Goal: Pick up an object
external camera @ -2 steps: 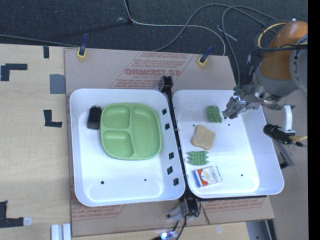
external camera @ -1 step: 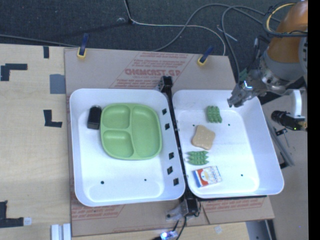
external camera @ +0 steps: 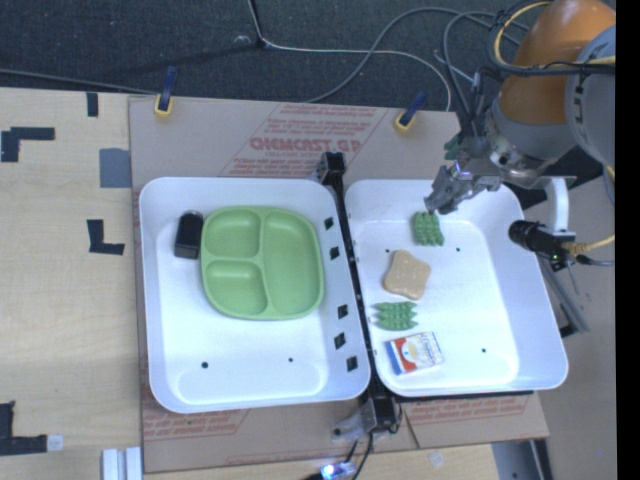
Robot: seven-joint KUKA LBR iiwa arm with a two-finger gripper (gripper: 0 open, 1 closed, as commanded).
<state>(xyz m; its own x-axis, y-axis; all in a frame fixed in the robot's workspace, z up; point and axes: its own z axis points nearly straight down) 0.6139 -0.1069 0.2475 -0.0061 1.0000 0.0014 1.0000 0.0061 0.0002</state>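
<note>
In the right bin lie a dark green knobbly toy, a tan bread-like piece, a green pea-pod toy and a small red and white card packet. My gripper hangs over the far part of that bin, just above and right of the knobbly green toy. Its fingers point down and left toward the toy, and nothing shows between them. The left bin holds a light green divided plate and a small black block.
A black divider with clips runs between the two bins. The grey arm with its orange band fills the upper right, with cables looping behind it. Yellow clamps hold the cardboard sheet under the bins.
</note>
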